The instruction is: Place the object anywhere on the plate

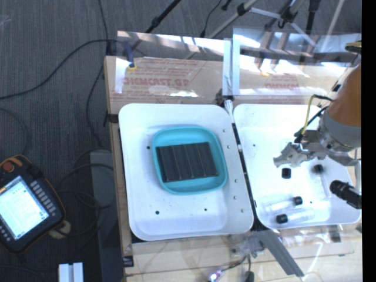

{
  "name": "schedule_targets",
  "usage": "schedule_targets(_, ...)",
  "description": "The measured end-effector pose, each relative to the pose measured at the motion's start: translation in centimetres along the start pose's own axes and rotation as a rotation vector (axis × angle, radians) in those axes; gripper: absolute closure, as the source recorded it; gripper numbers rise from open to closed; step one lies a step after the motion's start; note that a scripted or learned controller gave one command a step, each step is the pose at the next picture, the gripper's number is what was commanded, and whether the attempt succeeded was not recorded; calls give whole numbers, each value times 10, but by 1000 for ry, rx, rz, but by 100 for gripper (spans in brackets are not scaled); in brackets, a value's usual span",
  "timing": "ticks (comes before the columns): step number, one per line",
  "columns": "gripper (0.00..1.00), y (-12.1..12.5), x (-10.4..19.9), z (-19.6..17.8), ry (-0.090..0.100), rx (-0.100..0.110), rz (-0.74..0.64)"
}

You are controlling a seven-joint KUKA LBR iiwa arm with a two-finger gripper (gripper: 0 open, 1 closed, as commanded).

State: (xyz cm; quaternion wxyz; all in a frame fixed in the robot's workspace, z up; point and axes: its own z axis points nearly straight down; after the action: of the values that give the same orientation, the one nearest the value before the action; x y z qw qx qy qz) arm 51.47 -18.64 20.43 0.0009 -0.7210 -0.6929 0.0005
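With dark slab [187, 161] on teal plate [189, 158], clear tubes [286, 210] in right bin [264, 128]

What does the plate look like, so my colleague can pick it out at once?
Look at the left white bin of the two. In its middle sits the plate: a turquoise, rounded-square dish with a dark ribbed rectangular panel inside. Nothing else is turquoise; the clear black-capped tubes lie in the right bin.
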Motion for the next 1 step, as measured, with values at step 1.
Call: schedule_targets(1,100,30,71,31,0,1,-252)
